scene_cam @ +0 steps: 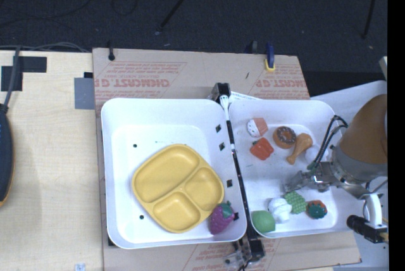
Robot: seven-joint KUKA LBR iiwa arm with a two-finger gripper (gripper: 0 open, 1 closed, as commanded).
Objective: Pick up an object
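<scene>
In the right bin (319,110) lie several toy foods: a white and red piece (256,127), a brown donut (285,136), a tan drumstick (300,147) and a red piece (261,149). Along the front wall sit a green lump (264,221), a white piece (278,207), a green ridged piece (295,202) and a red and green piece (316,208). My gripper (299,182) hangs low over the bin's right half, just above the green ridged piece and below the drumstick. Nothing shows in its grasp.
The left bin (120,137) holds a yellow divided plate (177,187), with a purple grape toy (221,219) at its front right corner. The grey arm with its orange band (370,137) comes in over the right bin's right wall. A divider (231,156) separates the bins.
</scene>
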